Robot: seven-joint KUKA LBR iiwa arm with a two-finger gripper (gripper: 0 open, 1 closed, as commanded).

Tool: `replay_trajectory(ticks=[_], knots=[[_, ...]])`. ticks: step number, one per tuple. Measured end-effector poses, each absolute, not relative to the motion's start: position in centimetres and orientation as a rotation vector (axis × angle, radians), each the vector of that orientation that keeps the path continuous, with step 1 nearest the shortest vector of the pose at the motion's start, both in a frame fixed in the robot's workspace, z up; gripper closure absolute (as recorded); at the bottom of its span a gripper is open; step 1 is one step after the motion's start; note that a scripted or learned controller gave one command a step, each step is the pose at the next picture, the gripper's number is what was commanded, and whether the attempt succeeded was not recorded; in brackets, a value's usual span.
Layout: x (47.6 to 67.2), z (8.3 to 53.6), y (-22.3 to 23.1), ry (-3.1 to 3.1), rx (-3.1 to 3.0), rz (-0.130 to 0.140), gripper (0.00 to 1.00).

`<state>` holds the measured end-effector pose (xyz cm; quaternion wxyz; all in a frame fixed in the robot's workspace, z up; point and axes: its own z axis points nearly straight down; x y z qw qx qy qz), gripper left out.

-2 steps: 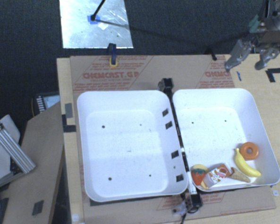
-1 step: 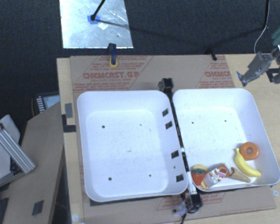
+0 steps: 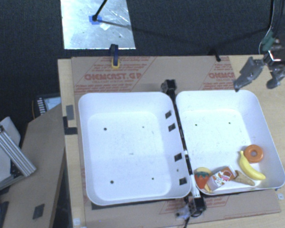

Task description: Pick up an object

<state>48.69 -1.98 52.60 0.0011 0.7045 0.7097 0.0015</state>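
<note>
Bring the open, empty tool (image 3: 258, 77) from the right bin's (image 3: 258, 109) far right corner down over the banana (image 3: 250, 166) near its front edge.

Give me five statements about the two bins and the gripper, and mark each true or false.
1. The banana lies in the right bin. True.
2. The gripper is clamped on the banana. False: it hangs near the right bin's far right corner, well apart from the objects, with nothing in it.
3. All the objects sit bunched along the right bin's near edge. True.
4. The orange ring rests in the left bin. False: it lies in the right bin, touching or nearly touching the banana's upper end.
5. A red and white packet lies between a round red and yellow toy and the banana. True.
</note>
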Motion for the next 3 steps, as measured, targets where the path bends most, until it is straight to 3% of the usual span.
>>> replay_trajectory(ticks=[3], knots=[[48.7,53.5,3.2,2.226,2.214,0.004,0.00]])
